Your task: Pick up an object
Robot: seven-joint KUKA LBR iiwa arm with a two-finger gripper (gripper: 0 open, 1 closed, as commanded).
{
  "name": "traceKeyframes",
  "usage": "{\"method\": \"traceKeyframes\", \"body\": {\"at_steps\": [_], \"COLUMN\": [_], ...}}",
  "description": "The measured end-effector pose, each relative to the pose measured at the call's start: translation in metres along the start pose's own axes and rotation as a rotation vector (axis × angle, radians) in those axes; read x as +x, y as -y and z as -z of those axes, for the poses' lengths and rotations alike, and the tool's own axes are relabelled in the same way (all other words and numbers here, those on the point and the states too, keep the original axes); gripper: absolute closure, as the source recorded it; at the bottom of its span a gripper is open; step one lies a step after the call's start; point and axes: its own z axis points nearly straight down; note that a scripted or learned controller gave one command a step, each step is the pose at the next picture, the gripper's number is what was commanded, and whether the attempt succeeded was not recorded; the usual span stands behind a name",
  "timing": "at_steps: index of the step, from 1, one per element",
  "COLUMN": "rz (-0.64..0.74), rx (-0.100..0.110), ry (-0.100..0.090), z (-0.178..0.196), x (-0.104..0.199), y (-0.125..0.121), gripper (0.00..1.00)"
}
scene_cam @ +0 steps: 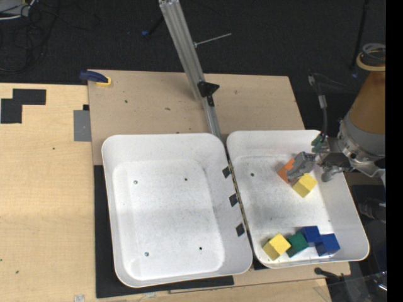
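In the right bin (264,145), an orange block (287,167) and a yellow cube (304,186) lie close together near the far right side. My gripper (315,168) hangs low over that spot, reaching in from the right. Its fingers stand apart, and one grey finger (301,164) sits between the orange block and the yellow cube, touching or nearly touching both. Nothing shows between the fingers. Along the near edge of the same bin lie another yellow cube (275,246), a green block (296,243) and two blue blocks (311,234) (327,245).
The left bin (113,145) sits beside the right one, with black clips (233,199) along the shared rims. A slanted aluminium post (187,54) rises behind the bins. A blue clamp (94,76) lies at the bench's far left corner.
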Motion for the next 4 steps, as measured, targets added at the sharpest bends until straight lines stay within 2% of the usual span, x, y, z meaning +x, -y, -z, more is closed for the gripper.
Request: {"method": "traceKeyframes", "body": {"at_steps": [1,2,4], "rz": [-0.004,-0.001,-0.003], "rx": [-0.001,0.006,0.006], "ry": [0.000,-0.001,-0.001], "z": [0.000,-0.063,-0.152], "x": [-0.001,-0.004,0.003], "y": [0.000,-0.003,0.001], "gripper": [0.00,0.00,0.00]}}
